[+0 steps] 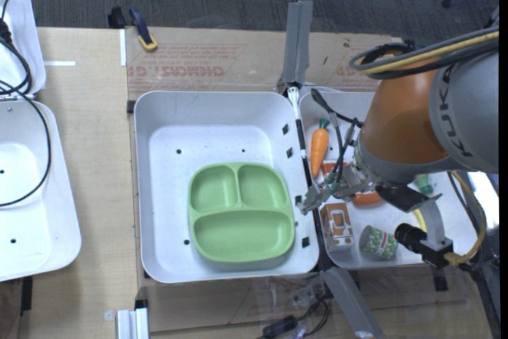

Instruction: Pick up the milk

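Observation:
The milk (338, 225) is a small white carton with orange-brown print, lying flat near the front left corner of the right bin (343, 256). My gripper (320, 197) hangs just above and to the left of the carton's far end, close to the wall between the two bins. Nothing shows in its grasp. The grey arm with its orange band (405, 123) covers most of the right bin behind it.
An orange carrot (318, 148) lies along the right bin's left wall, beyond the gripper. A green can (379, 243) rests right of the milk, with a red-orange item (367, 199) partly under the arm. The left bin (159, 171) holds a green divided plate (240, 213).

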`<state>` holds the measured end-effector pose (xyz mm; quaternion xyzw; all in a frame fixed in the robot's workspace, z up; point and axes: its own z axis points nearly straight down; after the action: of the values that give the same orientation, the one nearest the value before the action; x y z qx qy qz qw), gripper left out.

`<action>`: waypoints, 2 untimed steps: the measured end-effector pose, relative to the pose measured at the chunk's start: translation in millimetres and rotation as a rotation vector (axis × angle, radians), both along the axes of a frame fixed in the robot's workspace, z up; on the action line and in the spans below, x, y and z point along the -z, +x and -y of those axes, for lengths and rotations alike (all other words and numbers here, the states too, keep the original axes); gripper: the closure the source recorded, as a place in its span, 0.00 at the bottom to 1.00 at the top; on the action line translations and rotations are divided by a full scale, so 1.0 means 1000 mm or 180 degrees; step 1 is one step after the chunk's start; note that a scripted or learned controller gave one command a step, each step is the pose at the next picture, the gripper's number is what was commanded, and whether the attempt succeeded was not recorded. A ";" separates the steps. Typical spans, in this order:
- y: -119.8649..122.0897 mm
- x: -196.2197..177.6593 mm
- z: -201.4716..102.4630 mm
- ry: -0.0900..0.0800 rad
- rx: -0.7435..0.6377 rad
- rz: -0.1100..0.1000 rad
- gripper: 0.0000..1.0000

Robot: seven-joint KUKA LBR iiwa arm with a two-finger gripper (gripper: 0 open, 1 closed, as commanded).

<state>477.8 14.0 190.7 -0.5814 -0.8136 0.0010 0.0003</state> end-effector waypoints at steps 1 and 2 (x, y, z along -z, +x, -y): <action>0.000 0.000 0.000 0.0000 0.0000 0.0000 0.00; 0.000 0.000 0.000 0.0000 0.0000 0.0000 0.00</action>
<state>477.8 14.0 190.7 -0.5814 -0.8136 0.0010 0.0003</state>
